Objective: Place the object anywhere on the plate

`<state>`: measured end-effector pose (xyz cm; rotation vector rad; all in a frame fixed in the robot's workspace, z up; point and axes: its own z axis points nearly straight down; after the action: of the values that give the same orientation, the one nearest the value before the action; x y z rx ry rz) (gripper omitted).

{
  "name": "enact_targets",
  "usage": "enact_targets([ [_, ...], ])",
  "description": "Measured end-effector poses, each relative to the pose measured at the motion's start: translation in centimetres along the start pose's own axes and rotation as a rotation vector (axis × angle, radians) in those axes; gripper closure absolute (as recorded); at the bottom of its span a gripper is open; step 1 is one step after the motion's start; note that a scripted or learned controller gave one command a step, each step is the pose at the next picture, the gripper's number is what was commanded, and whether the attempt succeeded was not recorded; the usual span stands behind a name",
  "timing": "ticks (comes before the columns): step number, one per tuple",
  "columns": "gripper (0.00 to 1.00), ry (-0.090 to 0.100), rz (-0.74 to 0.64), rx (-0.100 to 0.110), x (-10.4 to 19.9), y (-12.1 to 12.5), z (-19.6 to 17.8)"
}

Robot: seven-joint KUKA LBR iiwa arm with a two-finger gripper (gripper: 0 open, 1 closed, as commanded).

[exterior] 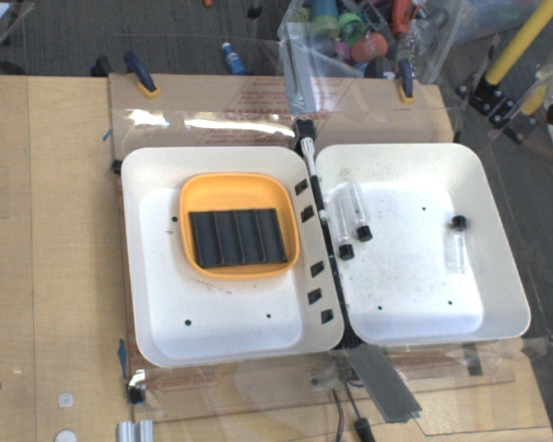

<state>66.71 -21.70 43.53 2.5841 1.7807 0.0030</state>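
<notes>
Already the dark ribbed rectangular block lies flat inside the shallow orange square plate, which sits toward the far edge of the left white bin, so the placement looks done. The gripper's state I cannot tell.

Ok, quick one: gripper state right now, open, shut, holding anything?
Gripper: cannot be told.
The black ridged block lies on the orange plate in the left bin.
</notes>
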Motion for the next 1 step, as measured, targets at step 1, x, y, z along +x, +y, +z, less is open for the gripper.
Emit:
enact_targets([
  [1, 1.0, 0.001, -0.295, 0.003, 1.01, -0.34, -0.05],
])
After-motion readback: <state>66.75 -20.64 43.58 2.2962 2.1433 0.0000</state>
